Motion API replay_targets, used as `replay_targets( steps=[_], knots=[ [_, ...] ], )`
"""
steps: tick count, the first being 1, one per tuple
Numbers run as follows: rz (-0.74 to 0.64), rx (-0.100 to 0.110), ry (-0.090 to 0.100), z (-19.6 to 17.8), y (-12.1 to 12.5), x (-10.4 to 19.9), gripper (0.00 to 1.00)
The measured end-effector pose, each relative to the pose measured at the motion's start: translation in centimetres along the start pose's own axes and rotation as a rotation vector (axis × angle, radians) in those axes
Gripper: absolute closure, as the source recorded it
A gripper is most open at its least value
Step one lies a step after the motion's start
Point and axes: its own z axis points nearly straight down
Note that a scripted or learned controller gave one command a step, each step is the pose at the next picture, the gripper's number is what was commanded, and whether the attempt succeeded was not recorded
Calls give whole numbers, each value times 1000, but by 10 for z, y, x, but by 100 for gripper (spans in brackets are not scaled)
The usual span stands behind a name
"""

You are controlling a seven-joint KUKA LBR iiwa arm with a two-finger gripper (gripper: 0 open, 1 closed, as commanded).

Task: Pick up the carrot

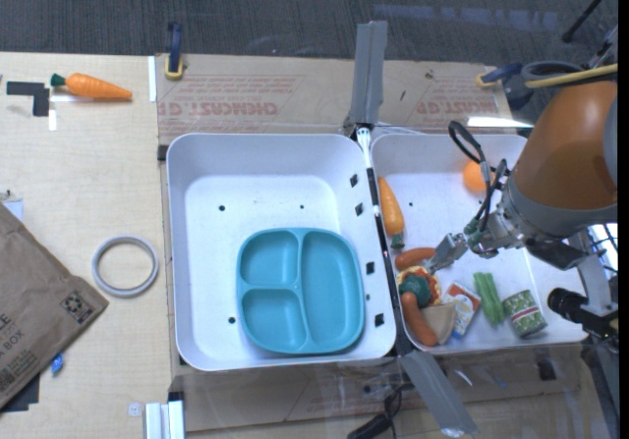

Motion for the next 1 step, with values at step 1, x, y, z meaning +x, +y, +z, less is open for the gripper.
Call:
replay_targets(
  steps=[1],
  knots=[
    [68, -1, -2, -110, 31, -64, 0]
  ],
)
